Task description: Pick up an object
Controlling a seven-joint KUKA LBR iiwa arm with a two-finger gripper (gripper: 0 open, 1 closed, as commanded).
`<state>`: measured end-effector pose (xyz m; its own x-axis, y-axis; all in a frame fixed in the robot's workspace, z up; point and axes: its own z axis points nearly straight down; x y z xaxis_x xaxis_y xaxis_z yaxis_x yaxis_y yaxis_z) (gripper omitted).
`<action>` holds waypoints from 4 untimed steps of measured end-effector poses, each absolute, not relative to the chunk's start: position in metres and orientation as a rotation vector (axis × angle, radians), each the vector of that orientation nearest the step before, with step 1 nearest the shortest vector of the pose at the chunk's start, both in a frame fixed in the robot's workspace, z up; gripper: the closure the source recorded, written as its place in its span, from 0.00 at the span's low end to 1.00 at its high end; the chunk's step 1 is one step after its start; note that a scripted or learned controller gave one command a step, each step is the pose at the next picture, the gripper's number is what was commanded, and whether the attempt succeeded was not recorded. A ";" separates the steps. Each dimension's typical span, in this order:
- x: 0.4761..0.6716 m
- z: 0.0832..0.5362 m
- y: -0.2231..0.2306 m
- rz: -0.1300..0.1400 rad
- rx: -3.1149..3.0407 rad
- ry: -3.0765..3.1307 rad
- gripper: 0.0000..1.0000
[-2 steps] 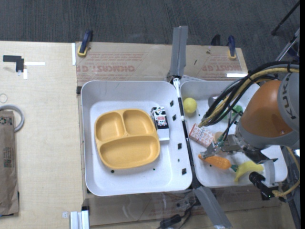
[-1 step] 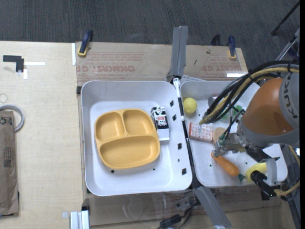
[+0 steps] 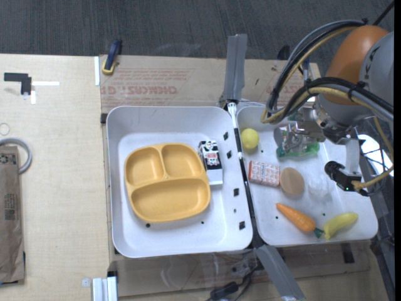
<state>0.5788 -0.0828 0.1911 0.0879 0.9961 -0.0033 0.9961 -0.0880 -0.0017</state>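
Note:
My gripper [image 3: 296,138] hangs low over the back of the right bin [image 3: 369,227], right above a small green object [image 3: 305,149] that it partly hides. In the same bin lie a yellow lemon [image 3: 249,138], a pink packet [image 3: 264,173], a round tan piece [image 3: 291,182], an orange carrot [image 3: 296,217] and a yellow banana [image 3: 340,222]. The grey arm with its orange band [image 3: 354,50] reaches in from the right.
The left bin [image 3: 119,231] holds a yellow divided plate [image 3: 166,182] and a small black-and-white carton [image 3: 210,158]. A metal divider [image 3: 235,68] stands between the bins at the back. Cables loop around the wrist. A brown bag [image 3: 10,212] lies at far left.

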 end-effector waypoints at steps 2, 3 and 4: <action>0.643 0.088 -0.165 -0.027 2.856 1.327 1.00; 0.639 0.091 -0.186 -0.006 3.124 0.321 1.00; 0.647 0.089 -0.163 -0.020 3.121 0.372 1.00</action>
